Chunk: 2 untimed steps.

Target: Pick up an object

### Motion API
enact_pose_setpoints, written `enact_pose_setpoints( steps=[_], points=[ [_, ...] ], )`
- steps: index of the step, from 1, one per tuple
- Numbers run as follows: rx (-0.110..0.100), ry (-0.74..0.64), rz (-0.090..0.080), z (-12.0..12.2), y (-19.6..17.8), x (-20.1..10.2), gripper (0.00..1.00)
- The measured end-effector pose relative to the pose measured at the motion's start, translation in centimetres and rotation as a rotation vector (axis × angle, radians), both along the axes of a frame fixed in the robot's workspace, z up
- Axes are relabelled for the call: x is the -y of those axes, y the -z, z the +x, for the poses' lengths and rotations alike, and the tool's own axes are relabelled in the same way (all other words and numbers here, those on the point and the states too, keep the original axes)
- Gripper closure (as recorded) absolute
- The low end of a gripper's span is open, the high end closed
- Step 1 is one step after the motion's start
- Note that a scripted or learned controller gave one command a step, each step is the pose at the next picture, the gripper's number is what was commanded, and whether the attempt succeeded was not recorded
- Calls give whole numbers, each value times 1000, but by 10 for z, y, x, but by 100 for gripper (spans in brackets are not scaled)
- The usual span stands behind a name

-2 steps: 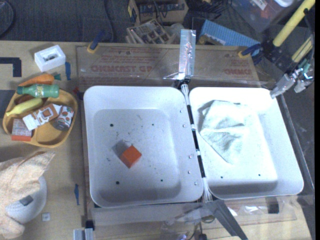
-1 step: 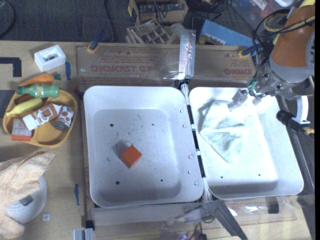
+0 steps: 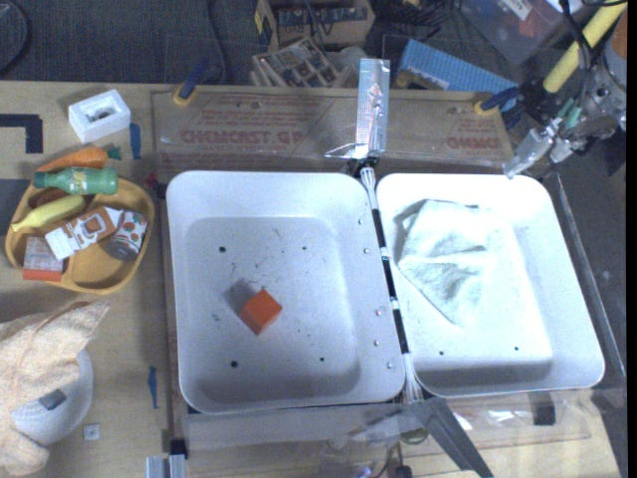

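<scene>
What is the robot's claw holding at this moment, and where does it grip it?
Nothing that can be seen. The gripper hangs at the right bin's far corner, apart from the white cloth and the orange block in the left bin.

Block (image 3: 262, 311) in left bin (image 3: 189, 267), cloth (image 3: 450, 255) in right bin (image 3: 567, 297), bowl (image 3: 100, 272) far left.

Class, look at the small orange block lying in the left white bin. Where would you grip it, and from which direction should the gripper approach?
Grip the small orange block across two opposite flat side faces, coming straight down from above. It lies alone on the floor of the left white bin, away from the walls, and sits turned diagonally, so the fingers would likely need rotating to match its faces.
</scene>
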State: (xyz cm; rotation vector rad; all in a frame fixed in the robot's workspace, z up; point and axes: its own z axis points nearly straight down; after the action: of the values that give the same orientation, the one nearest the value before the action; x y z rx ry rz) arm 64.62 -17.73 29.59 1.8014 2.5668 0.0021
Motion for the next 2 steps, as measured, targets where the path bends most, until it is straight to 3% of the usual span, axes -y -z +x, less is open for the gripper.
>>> enact_pose_setpoints(
  steps=[1, 2],
  points=[
    [-4, -79, 2, -51, 94, -76, 0],
    [-4, -25, 2, -35, 195, -18, 0]
  ],
)
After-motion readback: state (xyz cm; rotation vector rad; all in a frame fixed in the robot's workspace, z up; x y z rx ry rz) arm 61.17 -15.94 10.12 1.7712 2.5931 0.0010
